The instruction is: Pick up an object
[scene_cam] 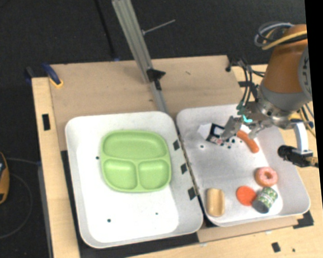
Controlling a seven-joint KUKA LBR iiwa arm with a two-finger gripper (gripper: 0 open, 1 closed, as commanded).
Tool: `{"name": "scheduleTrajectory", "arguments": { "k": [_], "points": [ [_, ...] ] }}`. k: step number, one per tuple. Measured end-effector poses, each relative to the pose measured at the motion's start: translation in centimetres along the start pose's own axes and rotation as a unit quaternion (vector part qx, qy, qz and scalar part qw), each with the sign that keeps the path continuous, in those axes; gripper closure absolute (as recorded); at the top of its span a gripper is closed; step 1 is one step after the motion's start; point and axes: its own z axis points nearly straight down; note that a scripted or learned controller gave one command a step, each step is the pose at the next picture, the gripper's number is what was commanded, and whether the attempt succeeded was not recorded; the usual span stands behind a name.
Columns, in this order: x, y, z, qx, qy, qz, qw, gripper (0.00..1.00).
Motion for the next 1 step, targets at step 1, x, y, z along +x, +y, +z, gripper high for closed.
{"name": "scheduleTrajectory", "arguments": {
  "k": [1],
  "points": [
    [0.0, 0.04, -0.06, -0.001, 0.0, 0.0, 1.0, 0.0]
  ]
}}
